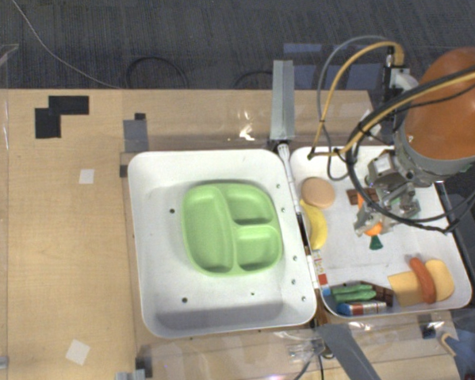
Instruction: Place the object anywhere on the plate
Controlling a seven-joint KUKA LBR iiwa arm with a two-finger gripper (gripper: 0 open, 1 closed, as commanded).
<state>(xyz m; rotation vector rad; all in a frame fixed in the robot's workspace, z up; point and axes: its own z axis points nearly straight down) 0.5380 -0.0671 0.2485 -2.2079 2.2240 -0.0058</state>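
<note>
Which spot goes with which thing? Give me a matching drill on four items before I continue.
Things:
1. green divided plate
2. yellow banana
3. round tan bread roll
4. orange carrot piece with a green top

Places:
A. below the gripper
B. alone in the left bin
C. right bin's upper left
D. just under the roll

Pairs: 1-B, 2-D, 3-C, 4-A

My gripper point(372, 222) hangs in the right bin point(457, 293); the plate point(227, 228) lies in the left bin point(160, 308).
</note>
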